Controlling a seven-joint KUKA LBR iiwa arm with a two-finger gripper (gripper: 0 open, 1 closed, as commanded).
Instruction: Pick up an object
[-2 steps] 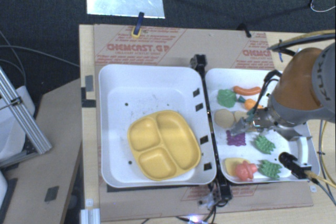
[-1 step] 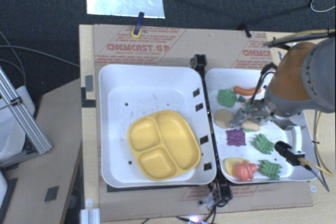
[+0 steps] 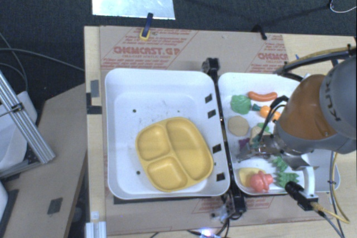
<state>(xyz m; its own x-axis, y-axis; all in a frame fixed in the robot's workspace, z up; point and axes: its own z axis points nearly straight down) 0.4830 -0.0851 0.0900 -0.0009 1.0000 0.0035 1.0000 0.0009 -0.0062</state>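
The right bin (image 3: 228,83) holds several toy foods: a green leafy piece (image 3: 241,103), an orange sausage (image 3: 261,96), a tan round piece (image 3: 239,126), a red strawberry-like piece (image 3: 259,181) on something yellow, and a green piece (image 3: 285,177). My gripper (image 3: 255,146) hangs low over the middle of this bin, just right of the tan piece. The arm's grey and orange wrist (image 3: 307,114) covers the bin's right half. No toy is seen held by the gripper.
The left bin (image 3: 122,86) holds a yellow three-compartment tray (image 3: 174,152). Both bins sit on a cardboard sheet (image 3: 167,47). A metal frame (image 3: 22,125) stands at the far left, and cables run along the right.
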